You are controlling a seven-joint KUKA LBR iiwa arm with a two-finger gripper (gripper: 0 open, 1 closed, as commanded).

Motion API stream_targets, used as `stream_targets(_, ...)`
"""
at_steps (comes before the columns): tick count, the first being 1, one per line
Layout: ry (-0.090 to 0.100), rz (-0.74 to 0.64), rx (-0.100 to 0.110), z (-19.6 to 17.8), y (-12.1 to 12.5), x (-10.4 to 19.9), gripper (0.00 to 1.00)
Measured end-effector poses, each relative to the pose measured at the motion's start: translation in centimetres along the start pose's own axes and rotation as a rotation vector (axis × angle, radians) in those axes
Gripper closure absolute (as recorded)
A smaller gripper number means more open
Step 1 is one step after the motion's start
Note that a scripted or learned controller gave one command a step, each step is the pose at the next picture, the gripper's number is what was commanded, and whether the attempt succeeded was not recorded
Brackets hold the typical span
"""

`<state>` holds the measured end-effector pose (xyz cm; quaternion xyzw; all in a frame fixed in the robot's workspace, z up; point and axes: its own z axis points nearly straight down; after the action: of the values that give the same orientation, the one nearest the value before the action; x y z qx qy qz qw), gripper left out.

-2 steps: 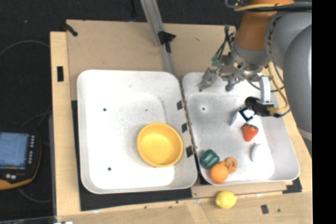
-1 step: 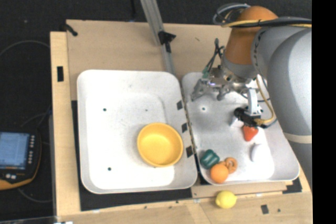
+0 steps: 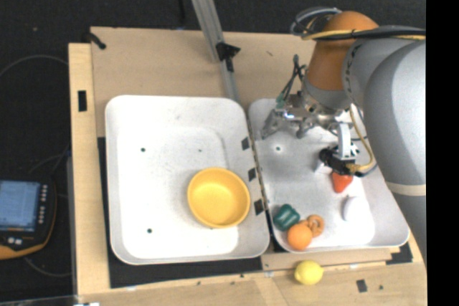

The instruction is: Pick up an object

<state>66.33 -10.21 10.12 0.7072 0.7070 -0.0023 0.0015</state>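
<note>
Orange fruit (image 3: pixel 298 237) in right bin's (image 3: pixel 295 170) near corner, touching a smaller orange piece (image 3: pixel 315 223), green block (image 3: pixel 285 215) just beside. Probably light, smooth, apt to roll; pinch across its middle. Gripper (image 3: pixel 287 122) hovers well apart over the bin's far end; clenched or released, cannot tell.

Two white bins (image 3: pixel 165 125) (image 3: pixel 294 168), one yellow bowl (image 3: pixel 218 197), one green block (image 3: pixel 286 215), two orange fruits (image 3: pixel 300 236) (image 3: pixel 315 224), one red piece (image 3: pixel 342 181), one lemon (image 3: pixel 308 272)

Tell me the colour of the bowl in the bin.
The bowl is yellow; the camera view shows it best.
</note>
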Motion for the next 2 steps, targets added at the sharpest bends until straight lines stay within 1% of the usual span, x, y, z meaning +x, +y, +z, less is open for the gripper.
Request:
stream_targets(1,0.001,0.0,-0.004,-1.2,0.1,-0.1,1.0)
stream_targets(2,0.006,0.0,-0.008,-6.9,0.7,-1.0,1.0)
